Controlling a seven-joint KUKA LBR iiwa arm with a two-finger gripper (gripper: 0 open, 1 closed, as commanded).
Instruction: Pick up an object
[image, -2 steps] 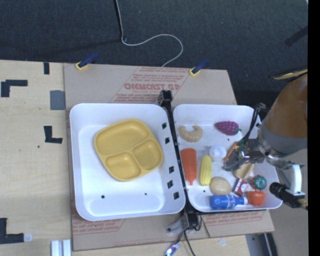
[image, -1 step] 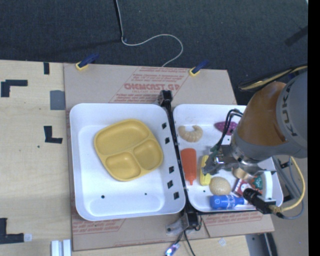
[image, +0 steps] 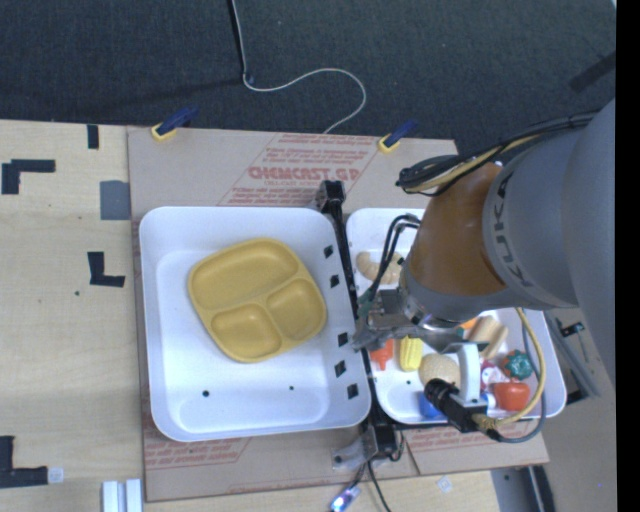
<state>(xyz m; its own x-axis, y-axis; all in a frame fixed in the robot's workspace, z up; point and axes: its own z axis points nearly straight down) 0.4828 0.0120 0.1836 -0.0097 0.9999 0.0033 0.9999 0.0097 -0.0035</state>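
The right bin (image: 556, 392) holds a small heap of toy food: a yellow piece (image: 411, 352) near its middle, an orange bit (image: 381, 353) just left of it, a tan rounded piece (image: 440, 368) below, a red item with a green top (image: 514, 368) toward the right edge, a blue scrap (image: 431, 408) at the near rim, and a pale tan piece (image: 369, 265) up by the divider. The arm's wrist hangs low over this heap, with the jaws (image: 392, 325) somewhere beneath it, close above the orange and yellow pieces; whether they are spread or pressed together cannot be told, as the wrist body hides them. The orange band (image: 455, 240) and the grey link (image: 560, 220) cover much of the bin's far half. In the left bin (image: 165, 300) a yellow divided plate (image: 258, 298) lies flat, turned askew, well apart from the arm. Both bins rest on a cardboard sheet (image: 290, 165) upon the desk (image: 60, 330), with a white cable (image: 300, 80) looping on the dark cloth beyond.
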